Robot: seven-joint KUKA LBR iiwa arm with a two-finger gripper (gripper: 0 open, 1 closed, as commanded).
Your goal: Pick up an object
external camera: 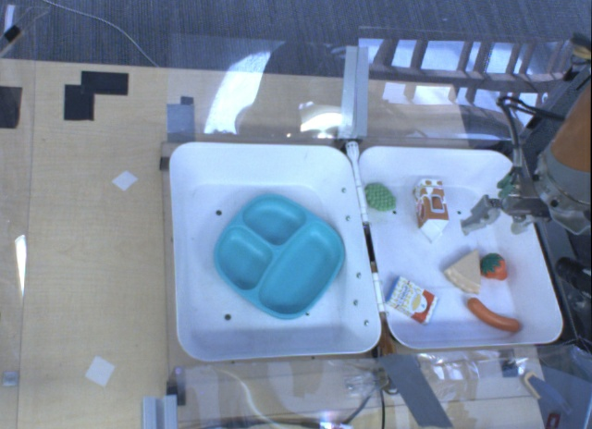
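Note:
The right bin (518, 164) holds several small items: a green knobbly ball (379, 197), a small brown-and-white carton (431, 203), a pale cheese wedge (464, 273), a red tomato with a green top (493, 267), an orange sausage (493, 316) and a red-and-white box (411, 299). My gripper (498, 218) hangs over the right side of this bin, just behind the tomato and cheese and to the right of the carton. Its fingers (476, 215) stand open with nothing between them.
The left bin (199, 325) carries a blue divided plate (279, 255). A metal divider (363, 224) runs between the two bins. A slatted rack (462, 57) stands behind the right bin, and the arm's body (569, 168) covers that bin's right rim.

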